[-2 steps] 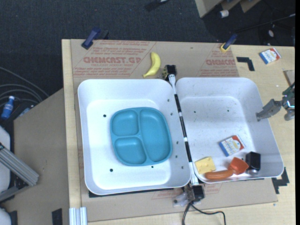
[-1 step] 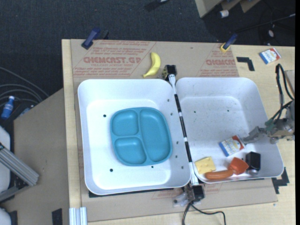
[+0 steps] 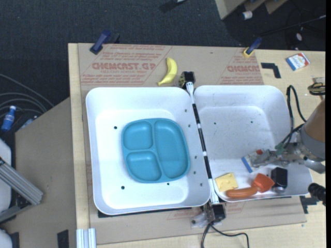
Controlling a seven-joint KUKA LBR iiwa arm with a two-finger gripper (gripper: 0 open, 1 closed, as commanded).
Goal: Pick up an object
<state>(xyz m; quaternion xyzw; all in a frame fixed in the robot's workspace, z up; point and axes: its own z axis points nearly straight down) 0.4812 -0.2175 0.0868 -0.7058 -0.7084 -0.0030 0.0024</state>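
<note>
The two-finger gripper [image 3: 258,157] is seen low inside the right shallow white bin [image 3: 232,99], toward its front right part, with the grey arm reaching in from the right. Whether it is released or clenched cannot be told from this angle, and nothing is seen held in it.

The candidates for the pick are gathered along the front wall of that bin. A yellow wedge-shaped block [image 3: 226,181] is there, with an orange sausage-shaped toy [image 3: 241,192] just in front of it. A red-orange chunky piece [image 3: 262,182] is set against the sausage's right end. The gripper is placed just behind the red-orange piece and appears to be apart from it.

In the left shallow white bin [image 3: 103,138] a blue divided plastic plate [image 3: 155,150] is laid flat. A yellow toy banana [image 3: 168,72] is left on the brown board-covered bench [image 3: 124,63] behind the bins.

Several failures can be expected from here. If the gripper is closed where it stands, only bare bin floor is likely to be caught. Because the three things are crowded together, two may be pinched at once, or one may be shoved aside while another is approached. The sausage toy, being rounded, is likely to roll or be squeezed out of a grasp. The front wall is close by, so it may be struck during a descent, or the things may be pressed against it and jammed.
</note>
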